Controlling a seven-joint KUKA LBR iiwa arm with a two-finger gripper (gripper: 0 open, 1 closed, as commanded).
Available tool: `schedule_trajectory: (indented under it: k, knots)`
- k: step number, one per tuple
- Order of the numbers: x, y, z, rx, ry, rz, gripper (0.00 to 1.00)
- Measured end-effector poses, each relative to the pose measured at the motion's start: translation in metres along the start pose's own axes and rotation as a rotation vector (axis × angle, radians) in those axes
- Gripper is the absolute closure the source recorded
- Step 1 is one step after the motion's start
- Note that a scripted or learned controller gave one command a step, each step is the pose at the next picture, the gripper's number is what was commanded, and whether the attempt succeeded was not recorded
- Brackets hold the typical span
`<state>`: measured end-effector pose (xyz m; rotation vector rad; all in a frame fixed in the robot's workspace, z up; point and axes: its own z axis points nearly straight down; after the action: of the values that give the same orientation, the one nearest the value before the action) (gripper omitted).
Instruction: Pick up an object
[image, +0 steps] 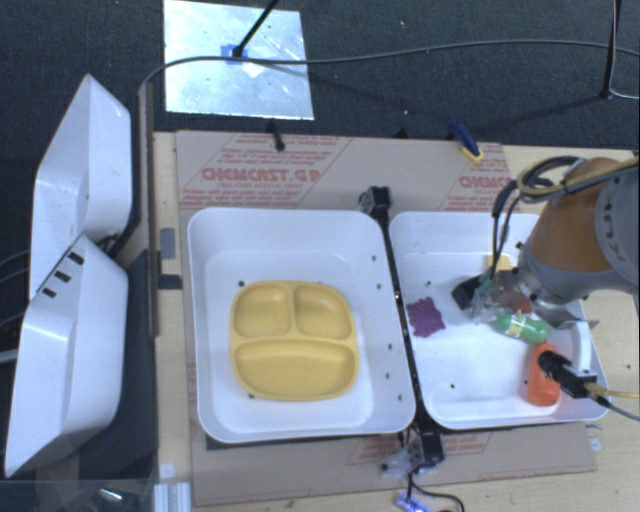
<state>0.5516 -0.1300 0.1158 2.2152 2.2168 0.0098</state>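
Arm low over the right bin (440, 405)

The gripper (482, 297), its grip state impossible to tell, hangs right of the purple object (426, 317); green bottle (520, 326) and orange object (541, 381) lie farther right.

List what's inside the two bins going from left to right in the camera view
Yellow divided plate → purple object → green bottle-like object → orange object. The gripper hangs over the right bin, above the green one.
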Motion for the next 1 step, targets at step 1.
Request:
schedule_trajectory:
  k: [1]
  knots:
    - [0.0, 0.0103, -0.0586, 0.004, 0.0, 0.0, 1.0]
